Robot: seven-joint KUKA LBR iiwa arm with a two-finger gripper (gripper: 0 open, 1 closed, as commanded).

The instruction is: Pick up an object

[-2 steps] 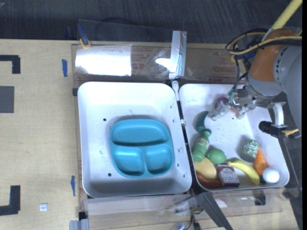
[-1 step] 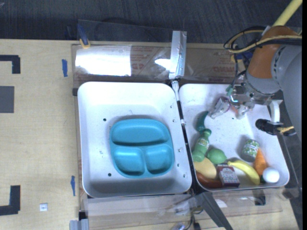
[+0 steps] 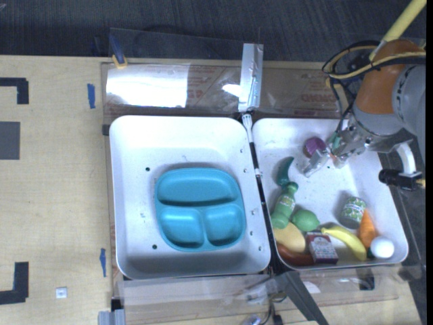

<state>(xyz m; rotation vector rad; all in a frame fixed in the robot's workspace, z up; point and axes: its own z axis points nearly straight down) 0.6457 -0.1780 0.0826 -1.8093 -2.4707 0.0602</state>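
Note:
My gripper (image 3: pixel 323 154) hangs low over the back of the right bin (image 3: pixel 389 202), reaching in from the right. A small purple object (image 3: pixel 314 143) lies right against its tip; whether it is gripped I cannot tell. Just left of it rests a dark green vegetable (image 3: pixel 283 170). Toward the bin's front lie a green bottle (image 3: pixel 285 206), a lime-green fruit (image 3: pixel 306 220), a yellow banana (image 3: pixel 346 242), a red box (image 3: pixel 323 248), a green can (image 3: pixel 352 210), an orange carrot (image 3: pixel 367 227) and a white ball (image 3: pixel 383 249).
The left bin (image 3: pixel 128 181) holds a blue divided tray (image 3: pixel 199 206). A metal divider post (image 3: pixel 251 76) stands behind the seam between the bins. The orange-banded arm (image 3: pixel 379 90) and its cables fill the back right.

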